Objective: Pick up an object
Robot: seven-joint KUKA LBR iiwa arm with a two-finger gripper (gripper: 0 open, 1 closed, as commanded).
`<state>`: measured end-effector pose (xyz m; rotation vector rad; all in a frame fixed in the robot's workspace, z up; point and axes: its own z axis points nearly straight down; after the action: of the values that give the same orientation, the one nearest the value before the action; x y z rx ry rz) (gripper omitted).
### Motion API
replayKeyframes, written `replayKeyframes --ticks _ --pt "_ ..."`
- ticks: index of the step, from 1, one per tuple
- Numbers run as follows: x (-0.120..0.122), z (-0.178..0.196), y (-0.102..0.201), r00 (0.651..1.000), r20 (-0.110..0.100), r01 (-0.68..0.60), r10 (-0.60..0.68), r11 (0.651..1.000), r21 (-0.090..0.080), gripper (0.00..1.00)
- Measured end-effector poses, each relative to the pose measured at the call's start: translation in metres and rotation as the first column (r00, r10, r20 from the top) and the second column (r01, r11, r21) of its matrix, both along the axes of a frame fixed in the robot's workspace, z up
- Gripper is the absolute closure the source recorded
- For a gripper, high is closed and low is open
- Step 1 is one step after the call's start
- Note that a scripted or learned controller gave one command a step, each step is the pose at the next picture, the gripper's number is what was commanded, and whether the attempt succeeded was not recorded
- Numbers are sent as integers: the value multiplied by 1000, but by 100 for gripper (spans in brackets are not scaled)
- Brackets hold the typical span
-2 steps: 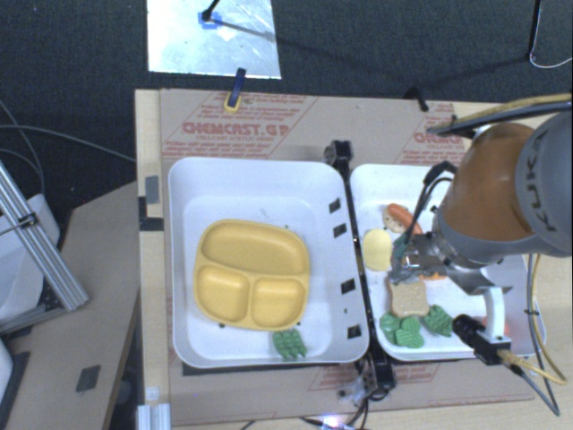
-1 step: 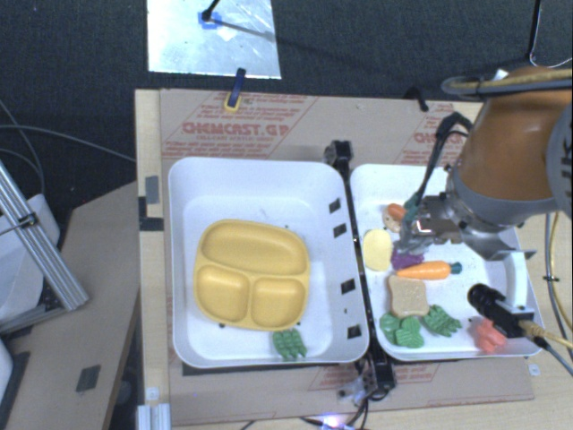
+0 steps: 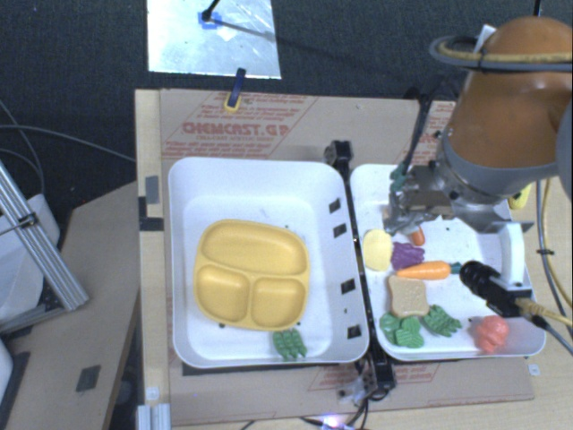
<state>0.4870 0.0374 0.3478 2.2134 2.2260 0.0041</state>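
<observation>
Hovering gripper (image 3: 405, 215), hold unclear, above light rigid plastic toy food; purple piece (image 3: 407, 255) just below suits pinching its sides

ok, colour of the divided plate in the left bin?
Yellow. The divided plate shows clearly in the camera view.

Gripper (image 3: 405, 211) low, arm from right

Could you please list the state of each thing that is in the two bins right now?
Yellow plate: flat in left bin, compartments bare.
Green leafy toy: left bin, beside plate.
Carrot: lying in right bin.
Bread slice: lying flat.
Purple toy: touching carrot.
Gripper: low over right bin.
</observation>
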Motion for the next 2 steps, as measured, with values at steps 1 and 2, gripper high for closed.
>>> replayKeyframes --ticks 1,2 --pt "0 -1 -1 1000 -1 1 -1 1000 0 0" --pt "-1 -149 60 1000 -8 -3 3 1000 2 0"
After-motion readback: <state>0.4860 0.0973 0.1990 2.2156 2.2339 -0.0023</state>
